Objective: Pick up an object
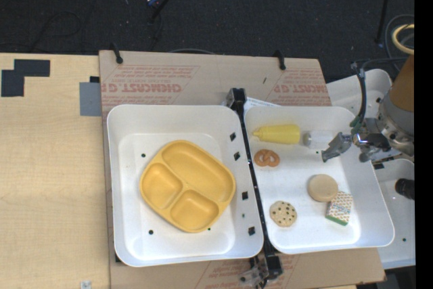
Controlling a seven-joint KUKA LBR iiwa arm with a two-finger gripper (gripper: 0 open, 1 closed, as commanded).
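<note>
Tray (187,184) left bin (122,145); snacks right bin (365,227).

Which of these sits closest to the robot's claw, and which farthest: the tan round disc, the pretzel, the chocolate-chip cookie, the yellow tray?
From the gripper:
1. Tan round disc, just below it, right bin.
2. Pretzel, by the divider, right bin.
3. Chocolate-chip cookie, right bin's near edge; close to the pretzel's distance.
4. Yellow tray, left bin.

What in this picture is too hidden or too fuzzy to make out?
- Gripper, camera view: small and blurred at the right bin's edge; nothing shows between its fingers.
- Arm: cut off by the frame's right edge.
- Small patterned block: its print is too small to read.
</note>
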